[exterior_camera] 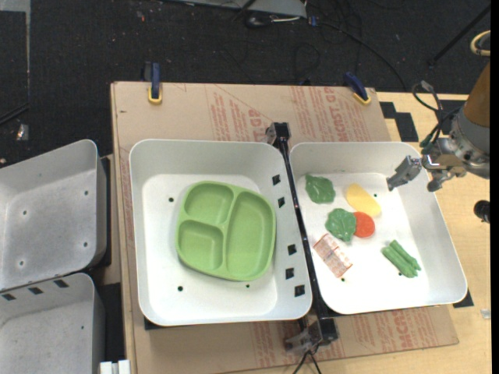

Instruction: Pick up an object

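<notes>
Currently, step in hand: you had the arm in approach; nothing was lifted yet, by the look of the bins.
Gripper (421,173): it stood at the upper right rim of the right bin (448,232), fingers parted with a clear gap and nothing between them.
Candidates, right bin: a yellow piece (363,199) lay nearest the gripper; an orange-red piece (364,224) touched a dark green leafy piece (341,224); another green leafy piece (319,188) lay toward the divider; a green bean-like piece (401,258) lay well apart, lower right; a patterned packet (333,255) lay lower left.
Left bin (148,209): it held a green sectioned tray (227,230).
Next move, as you could judge: you needed to carry the gripper inward over one piece, descend and close; the isolated yellow or bean-like piece looked the cleaner choice.
</notes>
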Available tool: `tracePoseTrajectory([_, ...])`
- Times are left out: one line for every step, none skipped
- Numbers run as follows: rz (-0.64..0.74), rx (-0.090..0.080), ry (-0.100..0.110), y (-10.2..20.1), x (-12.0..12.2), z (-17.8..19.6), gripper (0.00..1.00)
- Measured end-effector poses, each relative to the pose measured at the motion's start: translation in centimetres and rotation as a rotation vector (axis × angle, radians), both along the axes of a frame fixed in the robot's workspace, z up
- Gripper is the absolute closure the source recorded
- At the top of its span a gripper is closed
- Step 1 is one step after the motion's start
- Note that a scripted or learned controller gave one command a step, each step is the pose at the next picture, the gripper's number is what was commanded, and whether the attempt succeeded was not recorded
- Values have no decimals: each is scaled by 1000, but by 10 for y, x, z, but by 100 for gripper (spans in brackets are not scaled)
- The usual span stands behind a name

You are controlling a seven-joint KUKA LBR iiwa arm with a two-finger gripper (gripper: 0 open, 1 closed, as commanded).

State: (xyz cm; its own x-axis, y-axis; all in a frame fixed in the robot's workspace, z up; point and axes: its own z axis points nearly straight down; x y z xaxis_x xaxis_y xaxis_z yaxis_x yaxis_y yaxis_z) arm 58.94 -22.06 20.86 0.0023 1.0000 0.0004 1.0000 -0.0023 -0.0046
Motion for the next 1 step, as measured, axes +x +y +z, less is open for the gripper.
tracePoseTrajectory([1, 1, 1, 6, -5, -62, 0])
